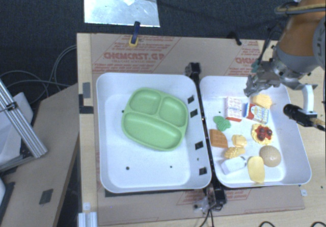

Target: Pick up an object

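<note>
Camera view: gripper (253, 88) sits at the upper right of the frame, over the top edge of the right bin (303, 169). Claw state: can't tell, too small and blurred. Nothing visibly held.

Candidate objects are clustered mid-right: white-and-red packet (235, 108), yellow piece (263, 100) just beside the gripper, green piece (222, 122), brown round item (270, 155). Green divided plate (155, 119) lies in the left bin (112, 180).

Advice: target the yellow piece since it's nearest. Descend vertically, straddle it, and avoid clipping the neighbouring carton (259, 114).
</note>
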Controlling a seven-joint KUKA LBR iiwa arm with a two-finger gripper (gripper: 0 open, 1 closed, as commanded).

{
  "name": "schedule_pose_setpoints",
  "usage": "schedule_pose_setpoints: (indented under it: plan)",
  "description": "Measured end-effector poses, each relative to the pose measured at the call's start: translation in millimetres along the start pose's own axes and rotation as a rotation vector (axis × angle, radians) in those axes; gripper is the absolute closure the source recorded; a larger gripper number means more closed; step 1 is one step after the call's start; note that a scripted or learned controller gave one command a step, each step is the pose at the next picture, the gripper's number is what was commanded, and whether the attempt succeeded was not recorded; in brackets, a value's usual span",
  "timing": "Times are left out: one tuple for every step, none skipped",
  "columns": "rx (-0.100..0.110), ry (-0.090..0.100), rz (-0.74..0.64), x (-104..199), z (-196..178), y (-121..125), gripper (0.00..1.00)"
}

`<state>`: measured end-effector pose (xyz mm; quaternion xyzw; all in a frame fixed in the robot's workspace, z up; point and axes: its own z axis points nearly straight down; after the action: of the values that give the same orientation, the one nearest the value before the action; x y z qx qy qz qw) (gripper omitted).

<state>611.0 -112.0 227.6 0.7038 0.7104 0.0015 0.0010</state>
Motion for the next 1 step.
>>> schedule_pose_setpoints:
  plan:
    - [-0.002, 0.0, 0.0, 38.6, -7.1, 34.5, 1.0]
